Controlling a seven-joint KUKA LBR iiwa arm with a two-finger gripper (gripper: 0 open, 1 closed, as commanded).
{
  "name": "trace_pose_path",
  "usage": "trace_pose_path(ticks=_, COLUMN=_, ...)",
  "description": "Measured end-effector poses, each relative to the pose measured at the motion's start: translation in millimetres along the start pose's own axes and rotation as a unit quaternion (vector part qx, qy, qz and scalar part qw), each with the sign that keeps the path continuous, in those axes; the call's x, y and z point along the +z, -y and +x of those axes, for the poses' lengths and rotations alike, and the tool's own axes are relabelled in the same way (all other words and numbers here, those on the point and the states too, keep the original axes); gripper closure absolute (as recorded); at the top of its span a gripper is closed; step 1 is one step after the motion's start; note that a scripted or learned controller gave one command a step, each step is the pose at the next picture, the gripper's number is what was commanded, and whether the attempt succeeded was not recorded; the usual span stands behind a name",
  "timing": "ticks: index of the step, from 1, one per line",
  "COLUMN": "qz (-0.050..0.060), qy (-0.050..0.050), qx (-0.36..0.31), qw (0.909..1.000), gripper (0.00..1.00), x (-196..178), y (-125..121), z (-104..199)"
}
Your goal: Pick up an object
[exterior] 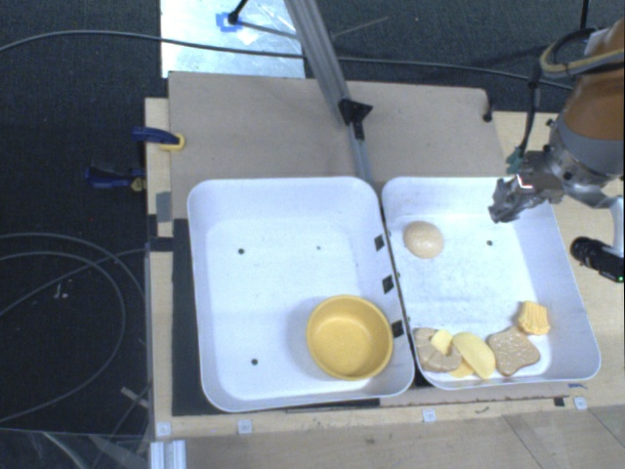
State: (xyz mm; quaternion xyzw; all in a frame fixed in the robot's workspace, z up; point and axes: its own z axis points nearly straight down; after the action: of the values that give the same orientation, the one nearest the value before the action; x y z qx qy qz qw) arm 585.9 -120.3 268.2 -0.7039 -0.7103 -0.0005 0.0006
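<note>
1. Two white bins sit side by side on a bench; the gripper (508,203) hovers over the right bin (562,262), its finger state impossible to tell.
2. Nearest lies a pale bun (424,239), left of the gripper.
3. Likely light, smooth, rounded; grasp across its middle.

The light is even and quite bright, coming from above. Both white bins (283,213) look slightly overexposed, with soft small shadows. A far floor patch (210,27) glares. The picture is a little soft and grainy.
</note>
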Motion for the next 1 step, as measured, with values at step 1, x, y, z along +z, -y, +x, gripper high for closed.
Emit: trace_pose_path(ticks=1, qz=0.0, qy=0.0, qx=-0.001, qw=1.0, gripper=1.0, x=7.8, y=15.7, z=56.4)
